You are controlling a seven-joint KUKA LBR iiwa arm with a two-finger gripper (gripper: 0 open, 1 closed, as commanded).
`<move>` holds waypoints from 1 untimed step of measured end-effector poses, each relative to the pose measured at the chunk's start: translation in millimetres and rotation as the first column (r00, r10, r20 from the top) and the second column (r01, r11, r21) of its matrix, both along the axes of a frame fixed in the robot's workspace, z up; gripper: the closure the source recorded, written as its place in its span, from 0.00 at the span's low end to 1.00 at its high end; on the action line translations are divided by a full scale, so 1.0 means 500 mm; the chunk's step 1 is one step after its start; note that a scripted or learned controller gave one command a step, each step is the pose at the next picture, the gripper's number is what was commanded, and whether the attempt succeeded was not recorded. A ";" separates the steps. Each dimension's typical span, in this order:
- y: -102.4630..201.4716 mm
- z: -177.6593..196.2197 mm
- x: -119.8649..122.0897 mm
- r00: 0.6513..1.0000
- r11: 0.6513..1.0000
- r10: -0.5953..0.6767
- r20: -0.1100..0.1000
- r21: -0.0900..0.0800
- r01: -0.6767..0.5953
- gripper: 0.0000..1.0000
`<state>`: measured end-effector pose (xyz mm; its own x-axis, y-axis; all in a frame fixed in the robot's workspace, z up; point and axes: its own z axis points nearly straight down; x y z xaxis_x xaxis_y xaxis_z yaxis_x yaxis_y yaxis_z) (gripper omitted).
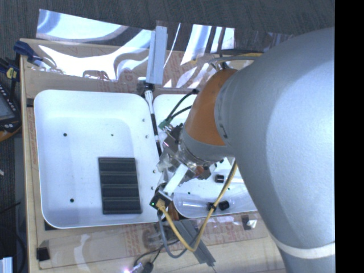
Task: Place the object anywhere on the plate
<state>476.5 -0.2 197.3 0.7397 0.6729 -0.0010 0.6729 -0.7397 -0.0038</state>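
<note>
Dark ribbed rectangular object (120,185) lies flat in left white bin (57,152), lower middle, well apart from pincer (170,178), which sits over the right bin (170,104) past the divider. Cannot tell pincer state; grey arm (284,141) with orange band (205,112) covers most of that bin. White round plate (199,206) partly visible below the wrist. Cables cross the wooden desk (85,246).

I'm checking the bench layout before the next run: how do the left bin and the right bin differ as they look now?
The left bin lies in open view, all four rounded corners plain; the right bin is mostly covered by the grey arm. The left bin holds a dark ridged block; the right bin has a pale plate at its near edge. Both are shallow and white.
</note>
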 end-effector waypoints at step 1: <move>0.226 -0.008 0.086 0.978 0.978 -0.208 -0.004 -0.003 0.208 1.00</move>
<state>519.3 112.8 193.3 0.8635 0.5044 -0.0057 0.5044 -0.8635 -0.0046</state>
